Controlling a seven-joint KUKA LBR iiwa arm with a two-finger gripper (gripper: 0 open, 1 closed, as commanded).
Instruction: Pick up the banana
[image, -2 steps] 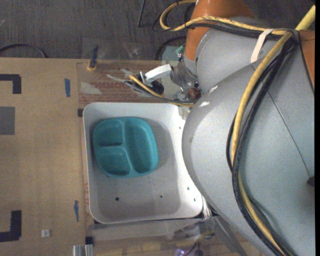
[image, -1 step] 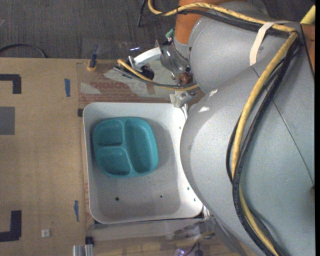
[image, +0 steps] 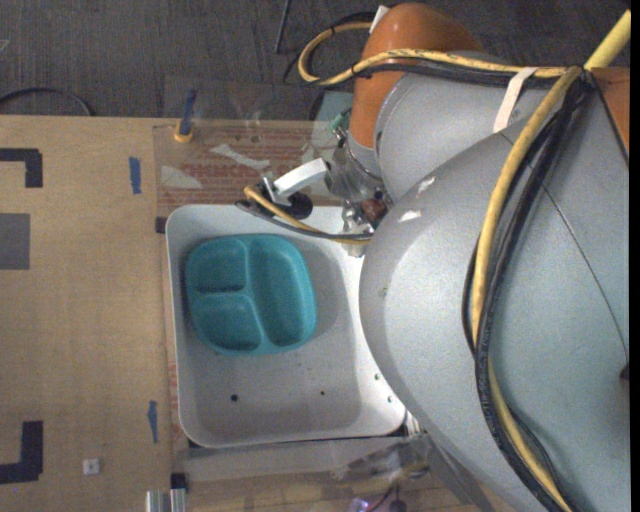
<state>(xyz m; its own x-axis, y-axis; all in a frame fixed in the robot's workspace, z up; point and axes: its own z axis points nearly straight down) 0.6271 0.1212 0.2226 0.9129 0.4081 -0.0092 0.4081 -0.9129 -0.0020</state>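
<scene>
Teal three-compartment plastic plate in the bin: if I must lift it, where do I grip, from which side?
Likely its raised rim, from straight above, one of the jaws inside a compartment and one outside. The teal three-compartment plastic plate lies flat, face up, so its sides offer no pinch. Take the lower edge, facing bare floor of the shallow white bin; the left edge crowds the wall.

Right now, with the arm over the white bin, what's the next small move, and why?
Probably lift the grey robot arm up and back to the right a little. It hangs over the right part of the shallow white plastic bin, so that stretch of floor is hidden. The uncovered part holds a teal divided plate. Uncovering the rest seems wise before any grasp.
</scene>
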